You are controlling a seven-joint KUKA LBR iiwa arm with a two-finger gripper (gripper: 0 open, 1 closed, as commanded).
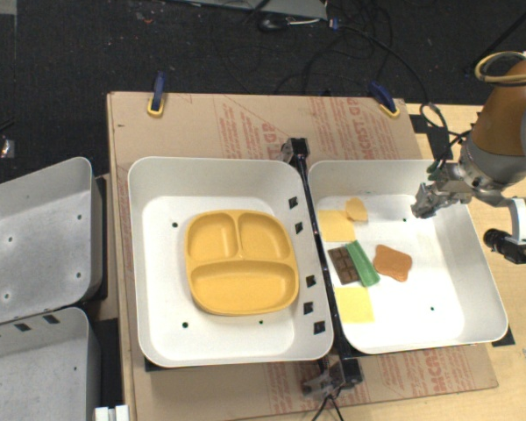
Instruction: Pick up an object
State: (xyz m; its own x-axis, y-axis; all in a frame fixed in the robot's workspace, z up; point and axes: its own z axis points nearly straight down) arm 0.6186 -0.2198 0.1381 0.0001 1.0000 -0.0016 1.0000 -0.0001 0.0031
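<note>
The gripper [423, 205] hangs over the upper right part of the right bin [473, 270], near that bin's far right corner, at the end of the grey arm [495, 160] with its orange band [507, 103]. It is seen small and dark against the white floor, and whether it is spread or pressed together cannot be told from this view. Nothing shows between its tips, and it touches none of the loose pieces; the nearest of them lies well to its left.

The things to pick all lie in the left half of the right bin. A small pale orange piece [357, 209] sits near the bin's far edge, just beside a flat yellow square [336, 226] that lies close along the left wall. Below these, a dark brown bar [342, 266] and a green stick [362, 263] lie side by side, touching or nearly so (the green one runs at a slant from upper left to lower right). Just to the right of the green stick rests a brown, toast-like piece [393, 262], nearer the bin's middle. A second, paler yellow square [354, 304] lies toward the near edge, under the brown bar's lower end.

The left bin [149, 235] carries a yellow divided plate [242, 262] at its centre, with three compartments.
</note>
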